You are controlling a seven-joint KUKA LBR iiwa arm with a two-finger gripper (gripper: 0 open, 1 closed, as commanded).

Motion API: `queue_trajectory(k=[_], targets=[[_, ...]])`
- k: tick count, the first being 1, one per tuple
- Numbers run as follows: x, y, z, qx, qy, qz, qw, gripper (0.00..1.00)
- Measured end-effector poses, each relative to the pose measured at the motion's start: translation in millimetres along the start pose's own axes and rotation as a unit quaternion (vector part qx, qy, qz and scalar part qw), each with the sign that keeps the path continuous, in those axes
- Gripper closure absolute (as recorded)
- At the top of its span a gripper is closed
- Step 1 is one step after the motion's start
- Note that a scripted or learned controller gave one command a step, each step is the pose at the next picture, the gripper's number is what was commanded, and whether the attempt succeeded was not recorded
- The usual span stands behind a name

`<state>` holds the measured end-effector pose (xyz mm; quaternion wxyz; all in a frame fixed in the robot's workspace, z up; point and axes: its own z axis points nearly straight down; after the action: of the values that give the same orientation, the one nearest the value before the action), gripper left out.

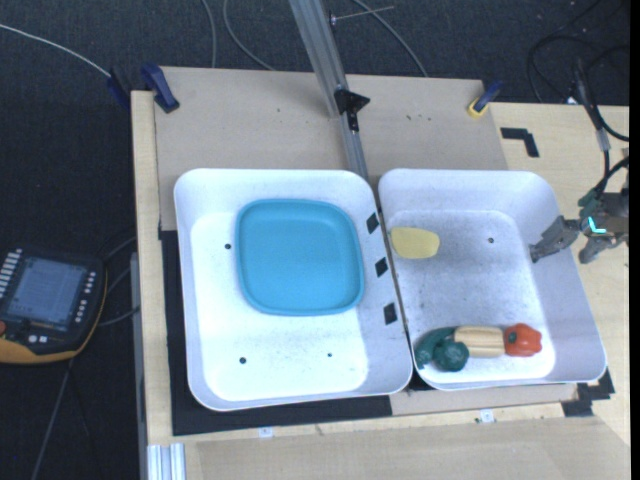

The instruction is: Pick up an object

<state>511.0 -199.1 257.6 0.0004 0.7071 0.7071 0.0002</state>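
Objects for you to grab all sit in the right bin: a pale yellow piece well off to the gripper's left, plus a green lump, wooden peg and red tomato-ish thing lined up below and left of it. Your gripper hangs at that bin's right rim, fingers spread, nothing between them. Further left, a blue plate fills the left bin.

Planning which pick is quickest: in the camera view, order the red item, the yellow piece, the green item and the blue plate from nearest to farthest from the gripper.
From the gripper, at the right bin's right rim:
1. Red item, right bin's near edge.
2. Yellow piece, right bin's far-left corner, and green item, near-left corner: too close to call.
3. Blue plate, left bin.
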Motion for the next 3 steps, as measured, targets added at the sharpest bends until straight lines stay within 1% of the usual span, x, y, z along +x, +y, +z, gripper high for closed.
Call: queue_trajectory(k=[1,2,3], targets=[[0,0,0,0.000,0.000,0.000,1.0000,0.00],[-9,2,50,0.002,0.001,0.000,1.0000,0.00],[-9,-3,112,0.003,0.001,0.000,1.0000,0.00]])
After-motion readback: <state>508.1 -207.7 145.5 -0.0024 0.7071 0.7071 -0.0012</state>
